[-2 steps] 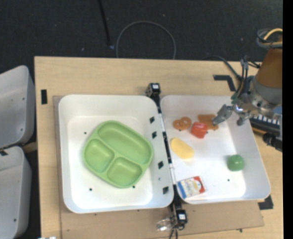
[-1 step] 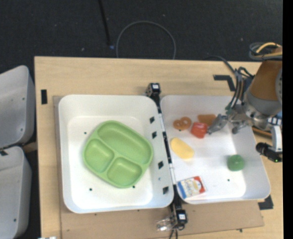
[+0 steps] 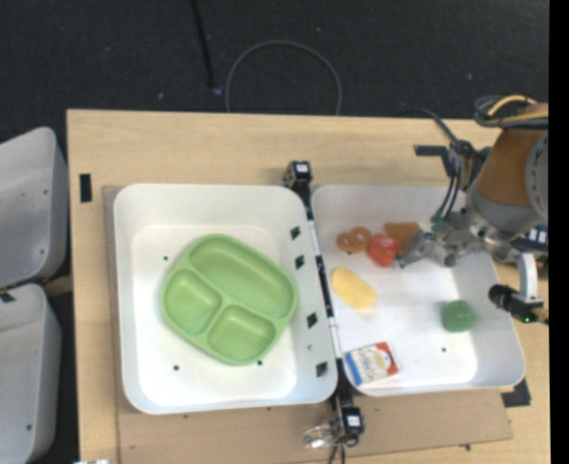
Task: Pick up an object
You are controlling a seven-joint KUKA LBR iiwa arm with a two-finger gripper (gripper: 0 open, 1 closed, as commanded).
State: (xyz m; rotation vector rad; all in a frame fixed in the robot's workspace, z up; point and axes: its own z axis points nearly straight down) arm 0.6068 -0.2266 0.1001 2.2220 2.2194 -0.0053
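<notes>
**Gripper low in the right bin, nothing pinched**

You've got two white bins on the wooden bench [image 3: 197, 148]. The left bin [image 3: 129, 375] carries a green divided plate [image 3: 228, 299], three compartments, sitting about centre and turned at an angle.

The right bin [image 3: 497, 361] holds the loose objects. Near its back-left you see an orange ring-shaped piece [image 3: 354, 239], touching or just beside a red round object [image 3: 384, 249]. A brown piece [image 3: 401, 230] lies just behind the red one. A yellow oval object [image 3: 354, 288] sits in front of those, close to the divider between bins. A green round object [image 3: 458, 315] rests toward the right side, well apart from the yellow one. A small white carton with red and blue print [image 3: 371, 362] lies at the front-left corner, against the wall.

Your arm comes in from the right, orange band up near the frame edge. The gripper [image 3: 414, 252] is down inside the right bin, just right of the red object and the brown piece. Fingers look spread a little, pointing left toward the red object; you see nothing between them. Contact with the red object: can't tell, too small and blurred.
</notes>
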